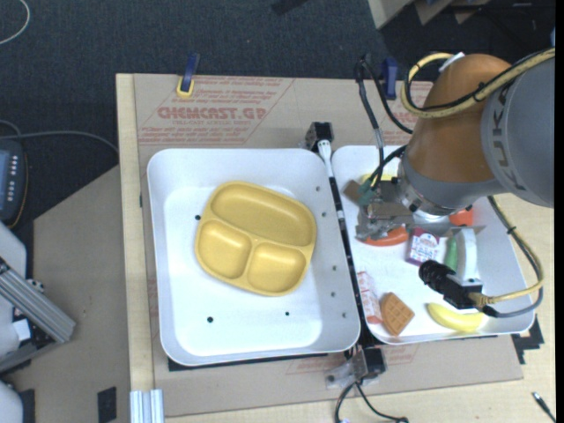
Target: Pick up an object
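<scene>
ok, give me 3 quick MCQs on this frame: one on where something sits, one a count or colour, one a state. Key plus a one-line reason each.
1. Where does the yellow divided plate lie?
A. in the left bin
B. in the right bin
C. on the cardboard outside the bins

2. How many compartments does that plate have?
A. two
B. three
C. five

3. How does the plate sit?
A. face up
B. flipped over
C. standing on its edge

Key:
1 A: it rests on the floor of the left bin, while the gripper hangs over the right bin.
2 B: one long section at the top, two smaller ones below it.
3 A: the hollow compartments open toward the camera.
</scene>
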`<state>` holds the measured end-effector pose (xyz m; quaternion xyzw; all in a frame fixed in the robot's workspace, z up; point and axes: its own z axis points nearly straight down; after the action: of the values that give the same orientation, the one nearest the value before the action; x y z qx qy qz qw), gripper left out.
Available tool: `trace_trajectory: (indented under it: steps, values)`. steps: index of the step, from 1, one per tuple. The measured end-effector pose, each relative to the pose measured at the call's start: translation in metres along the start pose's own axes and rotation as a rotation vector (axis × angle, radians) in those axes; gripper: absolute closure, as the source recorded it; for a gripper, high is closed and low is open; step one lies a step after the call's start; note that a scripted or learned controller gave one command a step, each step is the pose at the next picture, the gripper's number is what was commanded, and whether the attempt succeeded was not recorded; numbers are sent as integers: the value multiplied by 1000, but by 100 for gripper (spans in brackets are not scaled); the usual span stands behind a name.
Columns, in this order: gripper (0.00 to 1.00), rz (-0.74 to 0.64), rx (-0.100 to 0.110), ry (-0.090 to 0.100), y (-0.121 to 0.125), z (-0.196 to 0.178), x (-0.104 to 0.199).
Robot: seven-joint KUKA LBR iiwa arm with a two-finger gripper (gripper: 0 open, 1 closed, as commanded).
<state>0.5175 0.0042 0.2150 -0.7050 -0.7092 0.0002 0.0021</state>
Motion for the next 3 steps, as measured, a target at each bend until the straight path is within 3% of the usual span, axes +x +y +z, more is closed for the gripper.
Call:
trace_trajectory:
  steps: [1, 3]
  values:
    - [100, 3, -1, -1, -4, 0, 18]
    - [100, 5, -6, -3, 6, -19, 19]
